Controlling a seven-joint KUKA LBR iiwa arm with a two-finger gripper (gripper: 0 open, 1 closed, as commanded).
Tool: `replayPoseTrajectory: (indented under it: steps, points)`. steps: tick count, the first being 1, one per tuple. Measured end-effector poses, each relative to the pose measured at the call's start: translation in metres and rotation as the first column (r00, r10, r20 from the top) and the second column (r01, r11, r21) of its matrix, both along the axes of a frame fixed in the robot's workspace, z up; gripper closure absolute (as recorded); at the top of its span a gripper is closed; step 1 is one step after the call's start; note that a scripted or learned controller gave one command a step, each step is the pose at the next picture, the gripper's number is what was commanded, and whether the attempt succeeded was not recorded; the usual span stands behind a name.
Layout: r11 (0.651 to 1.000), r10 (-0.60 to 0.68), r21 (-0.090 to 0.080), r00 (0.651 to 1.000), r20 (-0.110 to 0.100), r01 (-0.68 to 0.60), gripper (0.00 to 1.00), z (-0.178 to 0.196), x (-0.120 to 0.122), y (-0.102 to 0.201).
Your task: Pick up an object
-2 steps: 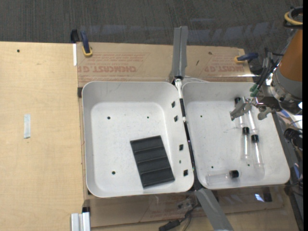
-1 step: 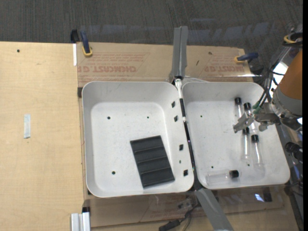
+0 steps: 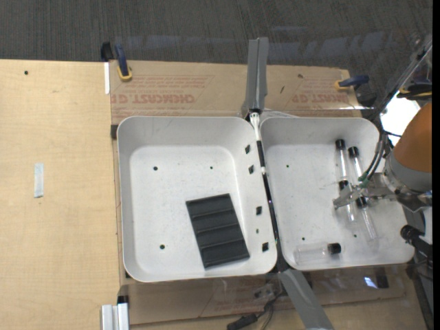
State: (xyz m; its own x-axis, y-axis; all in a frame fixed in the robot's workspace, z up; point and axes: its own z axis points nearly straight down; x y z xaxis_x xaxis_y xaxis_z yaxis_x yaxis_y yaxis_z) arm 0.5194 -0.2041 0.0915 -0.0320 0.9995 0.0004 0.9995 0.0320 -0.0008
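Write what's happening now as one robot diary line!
gripper: in right bin, over clear tubes | black ridged block: left bin

Fixed above the table [image 3: 55, 150], looking down at a slant toward 12 o'clock, where dark carpet [image 3: 206, 12] lies beyond. Far enough to frame both white bins, left bin [image 3: 127, 184] and right bin [image 3: 289, 150], whole. Arm [image 3: 416, 150] entering from 3 o'clock.

Bins [image 3: 137, 184]: white plastic, smooth, faintly speckled. Ribbed block [image 3: 217, 230]: matt black. Tubes [image 3: 341, 165]: clear, glossy, black caps. Bench [image 3: 55, 129]: pale wood. Backing sheet [image 3: 179, 96]: printed brown cardboard.
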Motion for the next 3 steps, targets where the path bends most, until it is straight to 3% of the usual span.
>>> replayPoseTrajectory:
  steps: [1, 2, 3]
  points:
    - [1.0, -0.001, 0.0, 1.0, -0.001, 0.001, 1.0, 0.008, 0.0, 0.0]
    - [1.0, -0.016, -0.001, 1.0, -0.001, 0.016, 1.0, 0.113, 0.01, 0.066]
    - [1.0, 0.028, -0.001, 1.0, -0.002, -0.028, 1.0, 0.115, 0.045, 0.097]
